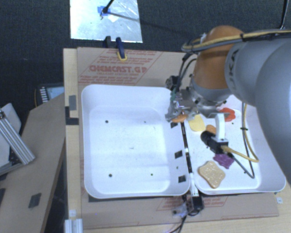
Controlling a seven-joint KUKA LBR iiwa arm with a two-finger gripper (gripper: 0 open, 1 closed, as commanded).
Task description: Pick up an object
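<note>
I am lowering my gripper (177, 114) at the right-hand white bin (266, 178)'s inner edge, over a small orange piece (182, 116) beside a pale yellow rounded piece (197, 124). I cannot tell its state, so I am aiming to centre on one item.

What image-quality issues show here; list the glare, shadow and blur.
Camera view: glare on the foil sheet at top; the left bin is evenly lit with soft rim shadows; the arm, nearest the lens, is large and soft; the gripper is slightly blurred in its shadow.
</note>
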